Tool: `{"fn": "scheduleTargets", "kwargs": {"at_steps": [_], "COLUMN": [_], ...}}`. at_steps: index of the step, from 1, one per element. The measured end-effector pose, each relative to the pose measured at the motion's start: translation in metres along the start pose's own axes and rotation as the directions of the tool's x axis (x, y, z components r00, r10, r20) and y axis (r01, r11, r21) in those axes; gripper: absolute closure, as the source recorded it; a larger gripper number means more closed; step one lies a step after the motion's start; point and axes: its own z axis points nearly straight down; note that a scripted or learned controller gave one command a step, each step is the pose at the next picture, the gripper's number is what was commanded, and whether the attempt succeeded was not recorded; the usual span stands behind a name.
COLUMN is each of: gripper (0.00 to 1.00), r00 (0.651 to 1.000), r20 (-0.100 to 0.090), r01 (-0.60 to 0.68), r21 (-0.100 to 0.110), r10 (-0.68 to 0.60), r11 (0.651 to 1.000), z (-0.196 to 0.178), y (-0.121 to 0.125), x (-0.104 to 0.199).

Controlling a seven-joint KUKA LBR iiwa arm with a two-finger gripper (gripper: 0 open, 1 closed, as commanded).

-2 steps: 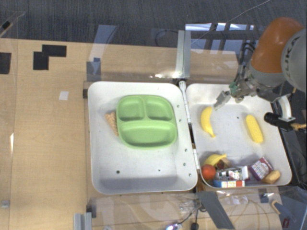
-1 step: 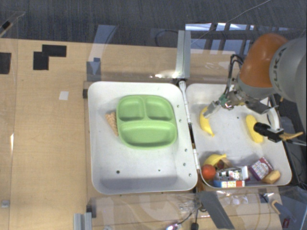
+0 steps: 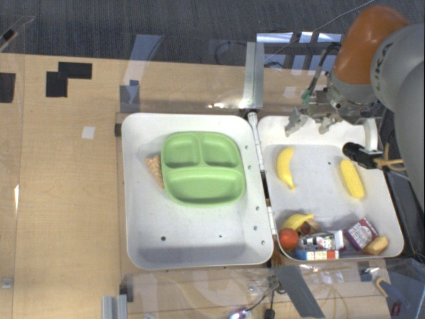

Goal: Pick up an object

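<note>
My gripper (image 3: 308,124) hangs over the far edge of the right bin (image 3: 312,198). It is open, its two pale fingers spread apart with nothing between them. A yellow banana (image 3: 285,168) lies in that bin just below and a little left of the gripper. A second long yellow fruit (image 3: 352,179) lies to the right of the banana. Neither touches the gripper.
Along the right bin's near edge sit a red apple (image 3: 288,238), a small yellow piece (image 3: 301,220), a flat printed box (image 3: 320,241), a purple packet (image 3: 362,233) and a tan lump (image 3: 378,246). In the left bin (image 3: 192,238) lies a green divided plate (image 3: 201,167) with a tan cracker (image 3: 155,170) at its left side.
</note>
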Motion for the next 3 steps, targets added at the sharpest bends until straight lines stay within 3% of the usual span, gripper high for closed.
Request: {"fn": "scheduleTargets", "kwargs": {"at_steps": [1,2,3], "gripper": [0.0,1.0,1.0], "r00": [0.988,0.987,0.984], "r20": [0.001,0.002,0.004], "r01": [0.156,0.16,0.176], "r21": [-0.003,-0.013,-0.006], "r10": [-0.156,-0.16,-0.176], "r11": [0.988,0.987,0.984], "z": [0.08,0.066,0.077], "y": [-0.006,-0.002,-0.096], "x": [0.0,0.002,-0.014]}}
